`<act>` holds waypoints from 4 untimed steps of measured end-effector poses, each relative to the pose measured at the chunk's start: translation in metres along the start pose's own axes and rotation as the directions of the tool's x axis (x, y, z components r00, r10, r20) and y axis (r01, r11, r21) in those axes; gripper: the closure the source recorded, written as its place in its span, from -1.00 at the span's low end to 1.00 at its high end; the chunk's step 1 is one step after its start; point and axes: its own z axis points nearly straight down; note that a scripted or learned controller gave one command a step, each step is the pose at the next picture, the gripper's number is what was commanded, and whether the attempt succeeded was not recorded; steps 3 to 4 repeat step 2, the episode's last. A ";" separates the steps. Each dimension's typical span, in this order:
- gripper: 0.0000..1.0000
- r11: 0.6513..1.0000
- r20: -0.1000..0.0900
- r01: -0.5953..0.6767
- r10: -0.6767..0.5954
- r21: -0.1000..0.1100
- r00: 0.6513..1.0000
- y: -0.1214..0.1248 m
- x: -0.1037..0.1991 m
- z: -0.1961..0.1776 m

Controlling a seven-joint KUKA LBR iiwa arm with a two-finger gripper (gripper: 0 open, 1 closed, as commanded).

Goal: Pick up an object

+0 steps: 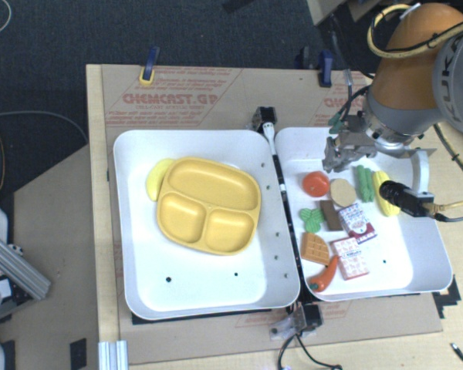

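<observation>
Your hand [341, 157] hangs over the back of the right bin [436, 247], just above the cluster of small things there, and from this angle you cannot tell whether it is released or clenched; nothing is visibly held in it.

Directly below and in front of the hand you have a red tomato [316, 183], and just to its right a tan disc [343, 192]. Right of the disc stands a green piece [364, 183], and beside that a yellow corn cob [385, 192], close to the black cylinder on the arm's fitting. Nearer the front lie a green leafy piece [312, 220], a brown bar [331, 216] touching it, and a small printed packet [357, 221]. In front of those you see a waffle [315, 248], a second packet [350, 257] and an orange carrot [325, 276] at the bin's near edge.

The left bin [135, 206] holds a yellow divided plate [208, 204], lying flat, with a yellow piece [155, 179] showing from under its left rim. Both bins sit side by side on the table [100, 129], touching along a black strip.
</observation>
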 end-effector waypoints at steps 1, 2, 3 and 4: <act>1.00 1.000 0.000 0.000 0.000 -0.002 1.000 -0.005 0.006 -0.003; 1.00 1.000 0.001 0.000 0.000 -0.005 1.000 -0.001 0.013 -0.007; 1.00 1.000 0.001 0.000 0.000 -0.005 1.000 -0.001 0.013 -0.007; 1.00 1.000 0.001 0.000 0.000 -0.005 1.000 -0.001 0.013 -0.007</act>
